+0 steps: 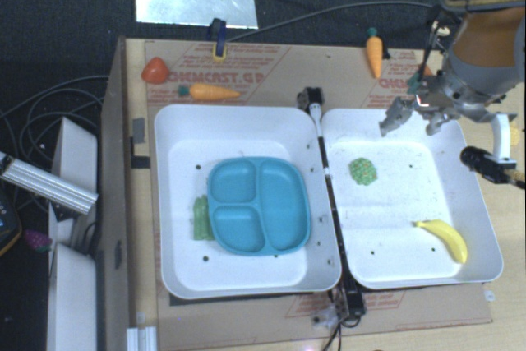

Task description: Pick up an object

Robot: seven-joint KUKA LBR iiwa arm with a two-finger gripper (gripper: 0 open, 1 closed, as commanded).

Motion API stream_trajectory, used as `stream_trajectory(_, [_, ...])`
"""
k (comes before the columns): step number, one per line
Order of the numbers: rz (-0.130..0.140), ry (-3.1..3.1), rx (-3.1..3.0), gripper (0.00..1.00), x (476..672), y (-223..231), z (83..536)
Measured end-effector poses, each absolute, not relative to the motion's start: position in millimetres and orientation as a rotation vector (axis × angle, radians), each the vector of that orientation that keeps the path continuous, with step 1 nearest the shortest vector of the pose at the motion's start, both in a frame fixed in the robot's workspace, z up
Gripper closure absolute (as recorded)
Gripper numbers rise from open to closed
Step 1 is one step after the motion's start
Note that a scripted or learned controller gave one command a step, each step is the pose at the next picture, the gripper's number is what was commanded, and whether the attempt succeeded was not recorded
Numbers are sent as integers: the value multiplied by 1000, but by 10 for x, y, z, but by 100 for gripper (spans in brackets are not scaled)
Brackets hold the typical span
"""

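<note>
My gripper (pixel 414 121) hangs over the back edge of the right bin (pixel 485 259), open, with nothing between its fingers. A green bumpy lump (pixel 362 171) lies in that bin, forward and left of the gripper. A yellow banana (pixel 445 238) rests near the bin's front right corner. In the left bin (pixel 177 144) sits a blue divided plate (pixel 259 205), and a green piece (pixel 201 219) lies against its left side.
Behind the bins, on the cardboard, lie an orange carrot (pixel 212 92), a red tomato (pixel 154 71) and a second carrot (pixel 375 55). A blue clamp (pixel 218 37) grips the back edge. A ridge (pixel 326 177) divides the two bins.
</note>
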State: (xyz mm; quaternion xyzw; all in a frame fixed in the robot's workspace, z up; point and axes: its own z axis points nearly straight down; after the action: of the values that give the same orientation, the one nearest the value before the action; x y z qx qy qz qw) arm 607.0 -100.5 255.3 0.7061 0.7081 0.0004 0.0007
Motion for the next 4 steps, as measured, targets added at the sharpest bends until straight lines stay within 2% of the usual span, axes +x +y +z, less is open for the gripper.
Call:
stream_trajectory(1, [-1,2226,2217,0,6295,-996,1741])
stream_trajectory(2, [1,2223,2219,0,6267,-957,840])
stream_trajectory(3, [1,2223,2219,0,5998,-937,843])
stream_trajectory(4, [2,2222,2216,0,6584,-1377,851])
